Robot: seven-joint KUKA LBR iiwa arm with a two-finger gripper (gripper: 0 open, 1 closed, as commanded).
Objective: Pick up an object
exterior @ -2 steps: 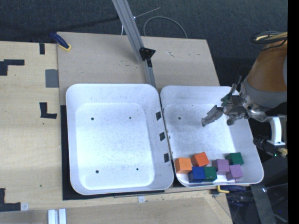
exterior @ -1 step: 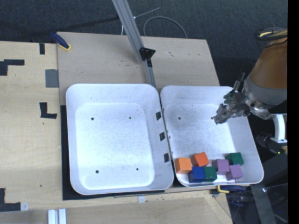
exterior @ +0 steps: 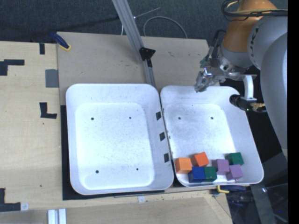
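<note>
This is a robotics lab: a plywood desk (exterior: 107, 59) marked with black tape carries two white bins (exterior: 112, 136), coloured blocks (exterior: 209, 166), a metal camera pole (exterior: 128, 24), and an industrial arm (exterior: 261, 41).

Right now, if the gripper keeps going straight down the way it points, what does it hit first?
Probably the right bin's far rim: the gripper hangs over that edge. The blocks sit at the near end, well off its line. Depth is hard to judge from this slant.

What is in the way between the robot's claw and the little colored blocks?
Nothing visible. The gripper sits over the far rim of the right bin, and the blocks huddle along its near edge. Just bare white bin floor lies between them.
</note>
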